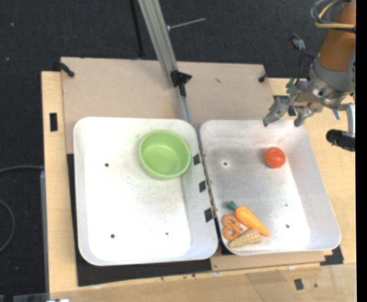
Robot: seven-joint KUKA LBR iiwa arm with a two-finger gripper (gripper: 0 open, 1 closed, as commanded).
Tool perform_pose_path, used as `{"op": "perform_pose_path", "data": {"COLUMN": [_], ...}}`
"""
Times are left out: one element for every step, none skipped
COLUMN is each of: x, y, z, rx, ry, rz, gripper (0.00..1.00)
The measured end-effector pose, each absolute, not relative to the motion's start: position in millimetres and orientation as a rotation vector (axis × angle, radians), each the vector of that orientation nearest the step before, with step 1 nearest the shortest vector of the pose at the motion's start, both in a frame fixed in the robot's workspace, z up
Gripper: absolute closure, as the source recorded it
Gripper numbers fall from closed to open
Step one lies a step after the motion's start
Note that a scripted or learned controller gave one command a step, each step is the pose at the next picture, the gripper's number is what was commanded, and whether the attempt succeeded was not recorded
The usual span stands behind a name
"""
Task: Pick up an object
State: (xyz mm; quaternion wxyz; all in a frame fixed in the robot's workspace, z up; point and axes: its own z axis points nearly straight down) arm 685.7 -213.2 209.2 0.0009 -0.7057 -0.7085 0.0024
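Several small toys, a carrot (252,219) among them, crowd the right bin's (309,168) 7 o'clock corner, so the lone red ball (274,157) at 1 o'clock suits better the gripper (286,116), which hangs spread and empty just beyond it.

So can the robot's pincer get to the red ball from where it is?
Probably yes. The pincer hangs over the far edge of the right bin, and the red ball sits alone on bare white floor just in front of it. The carrot and other toys lie farther off, near the front.
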Motion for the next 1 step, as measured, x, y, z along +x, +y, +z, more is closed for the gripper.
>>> {"op": "perform_pose_path", "data": {"x": [685.6], "y": [-210.3], "z": [166.7], "rx": [-2.212], "ry": [-2.231], "rz": [0.006], "gripper": [0.0]}}
